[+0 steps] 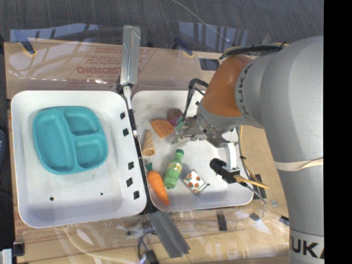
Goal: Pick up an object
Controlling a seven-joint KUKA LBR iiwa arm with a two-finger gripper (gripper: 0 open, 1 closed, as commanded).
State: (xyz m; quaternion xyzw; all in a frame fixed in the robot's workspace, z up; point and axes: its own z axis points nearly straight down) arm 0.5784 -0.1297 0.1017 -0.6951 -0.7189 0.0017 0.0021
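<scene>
- Arm [264, 103], grey with an orange band, reaches from the right over the right bin [242, 199] on the table.
- Tray [70, 138], teal and divided, lies apart in the left bin.
- Carrot [158, 187] lies by the near-left wall, long axis slanting toward the near edge.
- Bottle [174, 169], green, lies just below and left of the jaws [181, 132], long axis tilted up toward them; it looks the nearest pick.
- Jaws hang low over the bin; how far open, I cannot tell, and nothing shows between them.
</scene>
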